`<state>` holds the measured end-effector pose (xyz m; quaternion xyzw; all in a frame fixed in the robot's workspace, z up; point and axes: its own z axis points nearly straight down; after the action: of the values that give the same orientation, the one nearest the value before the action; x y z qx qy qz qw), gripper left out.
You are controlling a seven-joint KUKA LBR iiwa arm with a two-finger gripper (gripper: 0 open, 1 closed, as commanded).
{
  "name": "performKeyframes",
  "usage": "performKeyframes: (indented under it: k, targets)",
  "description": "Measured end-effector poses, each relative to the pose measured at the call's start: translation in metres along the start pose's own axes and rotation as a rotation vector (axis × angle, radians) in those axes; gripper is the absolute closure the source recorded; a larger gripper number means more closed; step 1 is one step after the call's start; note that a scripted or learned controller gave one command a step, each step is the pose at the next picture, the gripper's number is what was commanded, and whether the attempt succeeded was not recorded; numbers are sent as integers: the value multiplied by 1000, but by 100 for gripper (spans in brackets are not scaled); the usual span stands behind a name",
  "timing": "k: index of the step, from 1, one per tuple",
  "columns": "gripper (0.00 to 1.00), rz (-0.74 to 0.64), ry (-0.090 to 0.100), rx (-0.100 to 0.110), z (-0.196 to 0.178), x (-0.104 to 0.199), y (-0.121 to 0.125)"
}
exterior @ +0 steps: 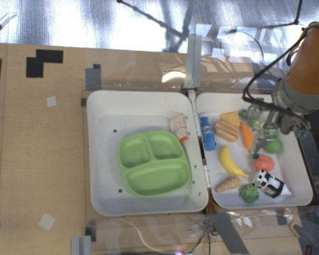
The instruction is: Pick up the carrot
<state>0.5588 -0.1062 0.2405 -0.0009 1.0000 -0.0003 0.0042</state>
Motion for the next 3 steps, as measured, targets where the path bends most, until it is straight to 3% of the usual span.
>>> performKeyframes:
  k: [1, 2, 3]
  targets:
    - [0, -26, 12, -3, 123, -44, -11]
    - [0, -58, -15, 3, 148, -10, -33]
    - [100, -63, -41, 8, 131, -18, -33]
